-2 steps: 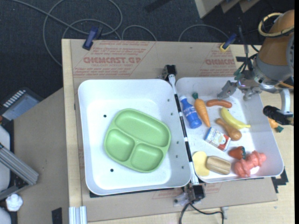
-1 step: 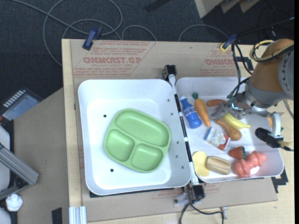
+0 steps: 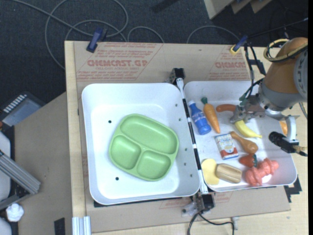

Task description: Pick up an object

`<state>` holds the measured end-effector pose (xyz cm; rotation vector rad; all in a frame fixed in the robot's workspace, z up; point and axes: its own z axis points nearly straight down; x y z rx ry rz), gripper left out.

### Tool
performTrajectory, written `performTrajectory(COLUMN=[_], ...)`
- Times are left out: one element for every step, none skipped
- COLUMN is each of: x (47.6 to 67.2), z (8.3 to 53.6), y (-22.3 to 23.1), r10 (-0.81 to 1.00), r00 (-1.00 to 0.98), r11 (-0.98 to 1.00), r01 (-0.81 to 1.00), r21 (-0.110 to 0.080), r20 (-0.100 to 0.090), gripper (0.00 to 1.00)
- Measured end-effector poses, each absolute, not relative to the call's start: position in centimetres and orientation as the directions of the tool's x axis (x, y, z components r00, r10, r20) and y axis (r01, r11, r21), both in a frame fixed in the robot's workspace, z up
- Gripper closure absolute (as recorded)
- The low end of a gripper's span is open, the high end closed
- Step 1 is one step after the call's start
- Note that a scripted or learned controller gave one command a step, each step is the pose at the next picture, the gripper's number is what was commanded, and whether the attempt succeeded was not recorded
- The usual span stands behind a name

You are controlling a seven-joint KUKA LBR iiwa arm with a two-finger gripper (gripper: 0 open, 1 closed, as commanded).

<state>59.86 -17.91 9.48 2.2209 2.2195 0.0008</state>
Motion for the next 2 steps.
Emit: performTrajectory(x=[63.3, 57.3], z=[18.6, 21.8], y=[-8.9, -5.4], r10=[1.000, 1.000], r00=[-0.002, -0.001], r11=[0.002, 0.001], r01=[1.000, 1.000], r21=[0.004, -0.002], r20=[0.001, 0.001], gripper=[1.00, 1.00])
